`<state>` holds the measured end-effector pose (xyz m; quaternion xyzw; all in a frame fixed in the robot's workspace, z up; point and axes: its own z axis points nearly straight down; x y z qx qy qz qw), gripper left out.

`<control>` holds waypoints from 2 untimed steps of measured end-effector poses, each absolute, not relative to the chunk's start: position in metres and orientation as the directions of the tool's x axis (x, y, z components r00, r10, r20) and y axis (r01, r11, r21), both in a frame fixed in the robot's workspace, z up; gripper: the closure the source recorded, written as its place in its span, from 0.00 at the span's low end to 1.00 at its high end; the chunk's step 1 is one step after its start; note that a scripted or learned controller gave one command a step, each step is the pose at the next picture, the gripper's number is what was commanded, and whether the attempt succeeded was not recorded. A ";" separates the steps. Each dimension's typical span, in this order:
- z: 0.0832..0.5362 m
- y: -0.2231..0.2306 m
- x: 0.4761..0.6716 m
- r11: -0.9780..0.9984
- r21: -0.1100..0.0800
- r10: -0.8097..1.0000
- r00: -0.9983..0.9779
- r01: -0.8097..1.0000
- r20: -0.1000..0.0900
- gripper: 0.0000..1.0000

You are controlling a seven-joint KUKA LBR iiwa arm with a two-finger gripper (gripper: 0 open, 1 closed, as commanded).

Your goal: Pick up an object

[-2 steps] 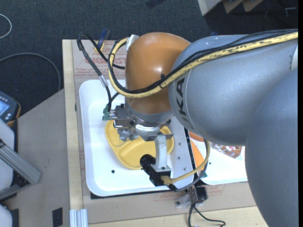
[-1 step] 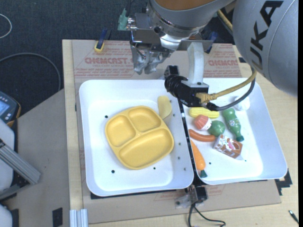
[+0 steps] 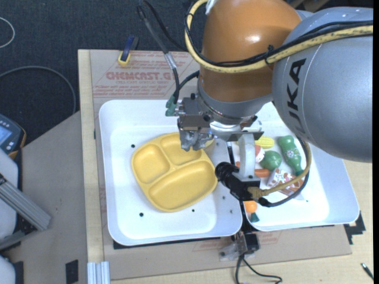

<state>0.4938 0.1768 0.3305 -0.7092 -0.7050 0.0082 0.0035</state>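
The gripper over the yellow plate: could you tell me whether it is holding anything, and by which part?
It cannot be told. The gripper sits at the far rim of the yellow divided plate, which lies flat in the left bin.

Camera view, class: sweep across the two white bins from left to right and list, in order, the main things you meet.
Left white bin → yellow divided plate → gripper over the plate's far right corner → cluster of toy food with a green bottle in the right white bin.
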 end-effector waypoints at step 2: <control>0.462 0.224 0.522 0.001 0.019 1.000 -0.001 1.000 0.007 1.00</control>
